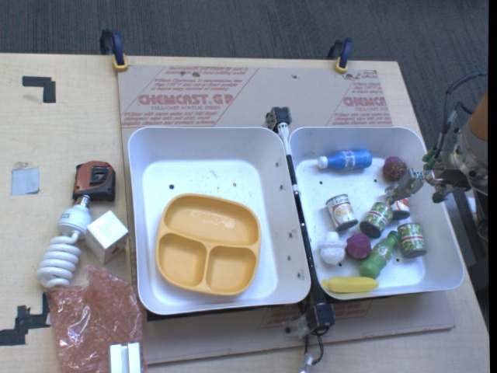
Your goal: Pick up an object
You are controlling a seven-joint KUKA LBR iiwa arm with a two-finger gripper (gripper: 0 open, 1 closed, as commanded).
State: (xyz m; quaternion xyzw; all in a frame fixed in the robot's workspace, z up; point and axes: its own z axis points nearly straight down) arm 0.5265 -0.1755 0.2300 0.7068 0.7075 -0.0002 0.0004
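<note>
Several small items crowded the right bin point(443, 208), so you needed to centre the gripper point(405, 186), spread or closed you could not tell, over the green can point(377, 218) just beside it, avoiding the maroon ball point(394, 167).

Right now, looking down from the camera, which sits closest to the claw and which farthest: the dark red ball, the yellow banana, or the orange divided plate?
1. Dark red ball, right bin's far side, beside the claw.
2. Yellow banana, right bin's near edge.
3. Orange divided plate, left bin.
</note>
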